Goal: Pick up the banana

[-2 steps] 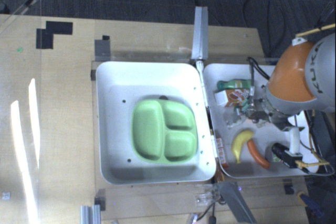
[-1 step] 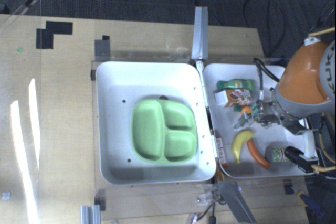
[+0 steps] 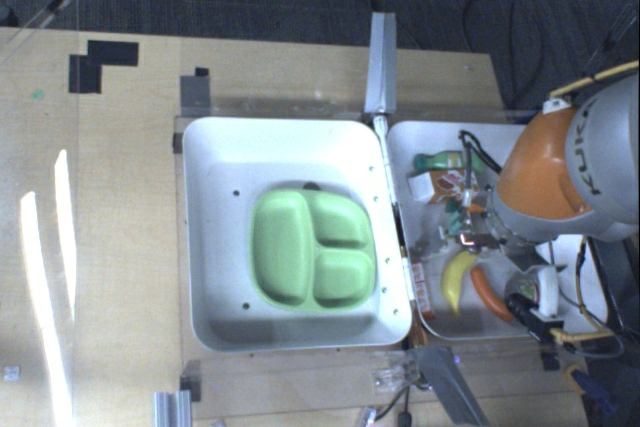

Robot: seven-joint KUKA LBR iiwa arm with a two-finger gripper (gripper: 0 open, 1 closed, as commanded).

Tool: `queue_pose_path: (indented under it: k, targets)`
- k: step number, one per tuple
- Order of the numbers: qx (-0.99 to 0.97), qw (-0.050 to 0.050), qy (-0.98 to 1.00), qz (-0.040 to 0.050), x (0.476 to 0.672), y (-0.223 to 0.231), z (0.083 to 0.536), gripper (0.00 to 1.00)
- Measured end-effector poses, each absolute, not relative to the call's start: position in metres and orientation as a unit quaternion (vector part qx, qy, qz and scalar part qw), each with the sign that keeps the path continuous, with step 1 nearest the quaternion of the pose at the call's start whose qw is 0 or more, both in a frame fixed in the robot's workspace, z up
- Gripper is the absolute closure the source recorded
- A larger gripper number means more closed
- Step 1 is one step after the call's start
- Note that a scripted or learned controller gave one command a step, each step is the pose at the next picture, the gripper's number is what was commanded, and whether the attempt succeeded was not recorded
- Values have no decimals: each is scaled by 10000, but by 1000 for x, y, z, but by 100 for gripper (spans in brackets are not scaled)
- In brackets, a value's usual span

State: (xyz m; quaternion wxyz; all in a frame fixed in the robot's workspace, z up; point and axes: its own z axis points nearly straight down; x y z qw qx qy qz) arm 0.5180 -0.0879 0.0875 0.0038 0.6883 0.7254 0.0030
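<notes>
The arm (image 3: 575,165) is reaching in from the right over the right bin (image 3: 400,140), and the gripper (image 3: 468,233) is sitting low among the clutter just above the banana (image 3: 457,279); I can't tell how its grip is set at this angle. The banana is lying in the right bin near the front wall, curved, just beside an orange-red carrot-like item (image 3: 489,293) on its right, with a green bottle (image 3: 440,161) further back. The left bin (image 3: 210,315) is holding a green divided tray (image 3: 312,248), well apart from the gripper.
</notes>
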Motion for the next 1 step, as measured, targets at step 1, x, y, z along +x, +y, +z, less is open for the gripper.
queue_pose_path:
  k: [1]
  targets:
    - [6874, 60, 7262, 53, 522, -87, 97, 100]
